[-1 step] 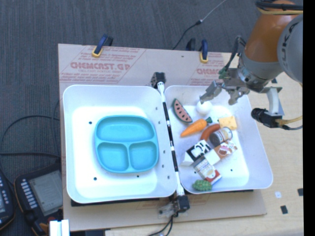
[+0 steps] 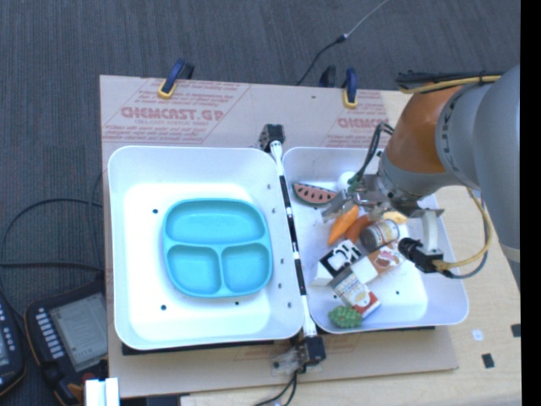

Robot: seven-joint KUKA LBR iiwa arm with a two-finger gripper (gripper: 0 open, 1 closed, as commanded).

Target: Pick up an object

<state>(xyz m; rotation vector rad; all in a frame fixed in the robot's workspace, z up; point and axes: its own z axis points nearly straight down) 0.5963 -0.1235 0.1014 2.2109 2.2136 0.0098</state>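
A: Where is the carrot [image 2: 345, 224]?

B: Near the right bin's [image 2: 448, 307] centre, tip toward seven o'clock, with the watermelon slice [image 2: 312, 194] at its ten o'clock and a small jar [image 2: 379, 233] touching at three.

A: And the tool [image 2: 359, 200]?

B: Right above the carrot's thick end; whether it's open or closed, I cannot tell.

A: Handling?

B: Probably light, stiff, smooth toy plastic, a bit slippery. Pinch across the thick middle.

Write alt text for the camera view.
The arm's end effector hangs low over the right bin, above a carrot, watermelon slice and other toy food. The left bin holds a blue divided plate.
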